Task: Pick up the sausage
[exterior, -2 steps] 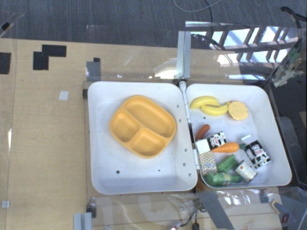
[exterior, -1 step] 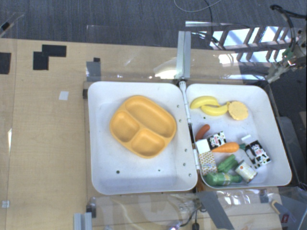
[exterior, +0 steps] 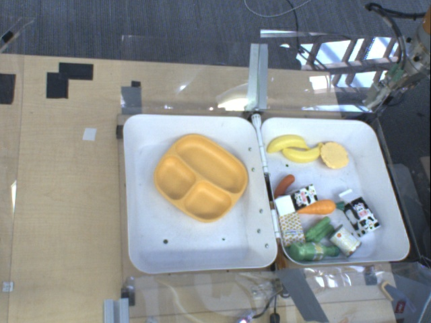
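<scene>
Reddish-brown sausage (exterior: 285, 183) sits in the right bin (exterior: 377, 153), hard against the divider wall, just above a cow-print carton (exterior: 304, 197) and near the carrot (exterior: 316, 208). From where I stand the gripper's state can't be made out. Risk as I see it: fingers fouling the wall or nipping the carton instead. No readable text; the cartons carry only black-and-white patches.

Arm (exterior: 397, 52) at far right corner, raised, blurred; gripper state unreadable.
</scene>
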{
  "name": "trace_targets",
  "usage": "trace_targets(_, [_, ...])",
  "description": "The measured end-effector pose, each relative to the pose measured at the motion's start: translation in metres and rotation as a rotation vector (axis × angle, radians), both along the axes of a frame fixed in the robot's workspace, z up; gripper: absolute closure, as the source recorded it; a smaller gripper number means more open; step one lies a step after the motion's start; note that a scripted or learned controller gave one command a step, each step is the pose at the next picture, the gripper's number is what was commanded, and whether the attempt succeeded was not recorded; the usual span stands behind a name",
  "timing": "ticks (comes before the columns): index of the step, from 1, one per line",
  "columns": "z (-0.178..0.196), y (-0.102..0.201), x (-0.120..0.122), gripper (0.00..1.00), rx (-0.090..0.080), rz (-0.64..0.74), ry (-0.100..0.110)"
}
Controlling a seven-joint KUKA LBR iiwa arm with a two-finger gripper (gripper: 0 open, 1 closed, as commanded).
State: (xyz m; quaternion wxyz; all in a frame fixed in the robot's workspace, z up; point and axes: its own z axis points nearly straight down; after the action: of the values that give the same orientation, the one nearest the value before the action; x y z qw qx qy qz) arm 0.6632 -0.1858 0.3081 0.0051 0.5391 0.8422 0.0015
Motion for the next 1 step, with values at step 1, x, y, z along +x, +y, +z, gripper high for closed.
trace_targets(1, [-0.0887, 0.0078, -0.0233, 1.0, 0.002, -0.016, 0.004])
